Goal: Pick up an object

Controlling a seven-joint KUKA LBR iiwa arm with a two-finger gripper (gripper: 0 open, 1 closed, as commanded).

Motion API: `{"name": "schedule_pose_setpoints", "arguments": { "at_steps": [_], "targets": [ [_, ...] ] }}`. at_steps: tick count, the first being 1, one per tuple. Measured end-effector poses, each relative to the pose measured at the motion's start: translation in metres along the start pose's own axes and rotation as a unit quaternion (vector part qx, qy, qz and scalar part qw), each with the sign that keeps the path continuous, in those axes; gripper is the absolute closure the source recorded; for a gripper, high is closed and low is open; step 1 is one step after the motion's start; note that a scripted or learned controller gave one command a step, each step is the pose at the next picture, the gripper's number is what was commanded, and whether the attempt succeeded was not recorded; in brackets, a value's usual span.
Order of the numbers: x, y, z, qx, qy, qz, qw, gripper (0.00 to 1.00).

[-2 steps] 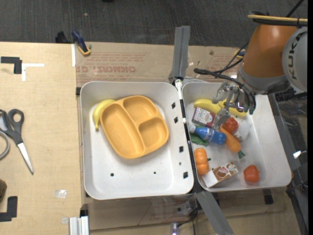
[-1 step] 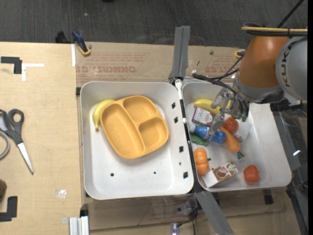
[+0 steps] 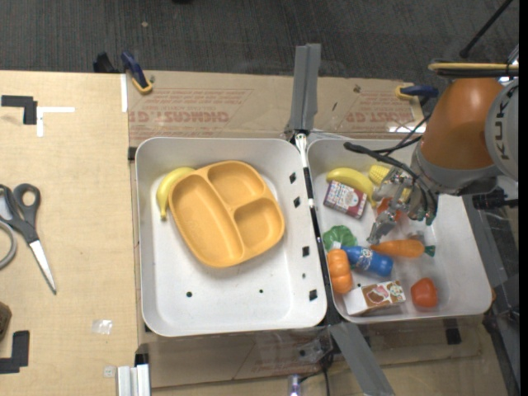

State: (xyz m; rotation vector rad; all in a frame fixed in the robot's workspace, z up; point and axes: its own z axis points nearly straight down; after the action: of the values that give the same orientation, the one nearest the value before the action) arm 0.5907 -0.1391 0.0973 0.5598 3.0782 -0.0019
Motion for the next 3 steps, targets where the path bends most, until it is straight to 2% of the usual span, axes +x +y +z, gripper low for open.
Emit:
{"name": "schedule_pose_setpoints", "arguments": {
  "at_steps": [1,2,3],
  "targets": [
    [0.073,-0.012,-0.008,-0.004,-0.02,0.058,0.9981,0.0],
    [0.07,0.009,-0.006,0.0,-0.016,0.097,0.9951,0.0],
    [0.073,0.011,-0.013,0.0,-0.009,0.095,0.9955,1.0]
  ]
}}
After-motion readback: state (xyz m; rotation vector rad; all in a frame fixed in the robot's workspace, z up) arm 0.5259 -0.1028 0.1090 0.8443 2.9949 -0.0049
